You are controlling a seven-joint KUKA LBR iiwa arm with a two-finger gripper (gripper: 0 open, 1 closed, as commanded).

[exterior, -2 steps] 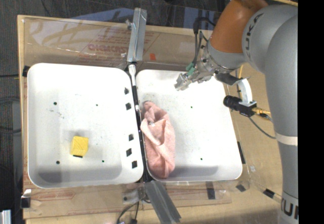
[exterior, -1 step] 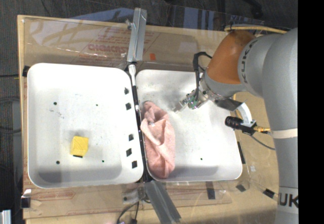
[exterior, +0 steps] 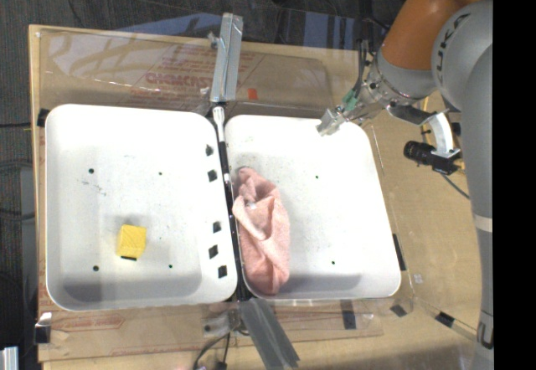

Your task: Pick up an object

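Observation:
A crumpled pink cloth [exterior: 262, 230] lies along the left wall of the right bin [exterior: 360, 218], stretching from mid-bin toward the front. A small yellow block [exterior: 131, 241] rests in the left bin [exterior: 84, 134], near its front left. My gripper [exterior: 329, 123] hangs over the right bin's far edge, well apart from the cloth and up to its right. Nothing shows between its tips, and the view is too small to tell how the fingers stand.
A metal bar [exterior: 224, 67] runs back from the seam between the two bins. A sheet of clear plastic with red print [exterior: 167, 67] lies on the bench behind the bins. Black clips [exterior: 214, 226] dot the divider.

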